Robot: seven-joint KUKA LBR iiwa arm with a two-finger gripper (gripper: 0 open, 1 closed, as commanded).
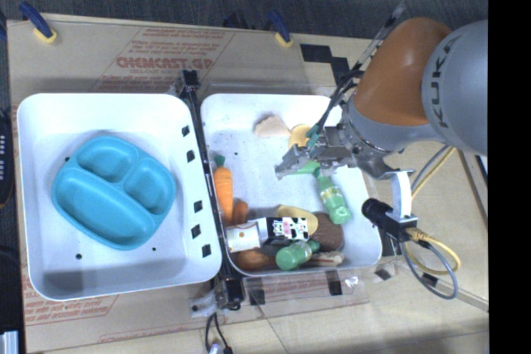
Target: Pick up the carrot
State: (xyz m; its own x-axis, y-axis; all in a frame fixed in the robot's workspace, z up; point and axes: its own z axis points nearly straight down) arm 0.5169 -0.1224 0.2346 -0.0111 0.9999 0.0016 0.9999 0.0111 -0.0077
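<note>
the carrot [223, 190], a short orange root with a tuft of green at its top end, lies lengthwise against the left wall of the right-hand bin [249, 108], its tip pointing toward six o'clock. just beside that tip, at about five o'clock from it, sits a smaller round orange piece [240, 210]. beyond that, a heap crowds the bin's near end: a white bottle with a black-and-white label [270, 231], a green bottle [296, 254] lying on its side, and a brown item [328, 235] beneath them. a second green bottle [332, 196] lies at three o'clock from the carrot, well apart from it. a pale, cream-coloured lump [270, 126] rests toward the bin's far end, at one o'clock. the gripper [292, 166] hangs over the middle of the bin, between the carrot and the second green bottle, clear of the carrot; whether its fingers are spread or pressed together cannot be told. the left-hand bin [50, 261] holds a blue divided plate [114, 191].
</note>
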